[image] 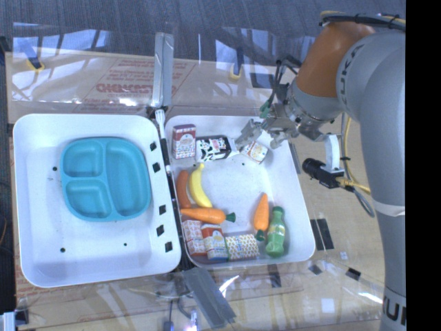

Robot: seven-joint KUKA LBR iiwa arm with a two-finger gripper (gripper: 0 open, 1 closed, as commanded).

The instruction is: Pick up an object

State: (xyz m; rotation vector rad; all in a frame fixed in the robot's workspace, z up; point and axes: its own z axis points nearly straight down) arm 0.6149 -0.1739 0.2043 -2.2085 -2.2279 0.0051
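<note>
The arm (358,81) reaches in from the right over the far right corner of the right bin (293,185), its gripper (265,135) low above the bin floor; a small white carton (255,152) sits right at the fingertips, but whether the fingers are closed on it or merely beside it cannot be told. Along the far wall stand a red-and-white carton (184,142) and, just beside it, a black-and-white carton (213,148). Near the left wall a banana (198,187) lies against a carrot (204,214). A second carrot (260,211) touches a green bottle (275,233), with small packets (217,242) along the near wall. The left bin (34,240) holds a blue tray (105,178)
</note>
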